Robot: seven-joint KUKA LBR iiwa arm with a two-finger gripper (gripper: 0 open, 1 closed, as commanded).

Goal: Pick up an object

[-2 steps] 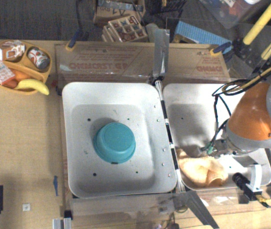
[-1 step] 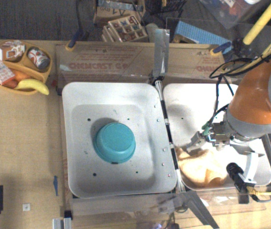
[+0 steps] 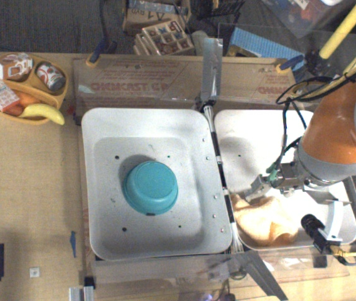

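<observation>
Gripper [image 3: 257, 192] state indeterminate. Directly beneath: tan cloth [image 3: 262, 221], judged soft, light; best pinched at raised fold.

The arm [image 3: 334, 137] hides part of the tan object [image 3: 262, 221].

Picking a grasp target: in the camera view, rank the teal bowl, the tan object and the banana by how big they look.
1. Teal bowl, largest, in the left bin.
2. Tan object, in the right bin; the arm hides part of it, so this rank is unsure.
3. Banana, smallest, outside the bins.
</observation>
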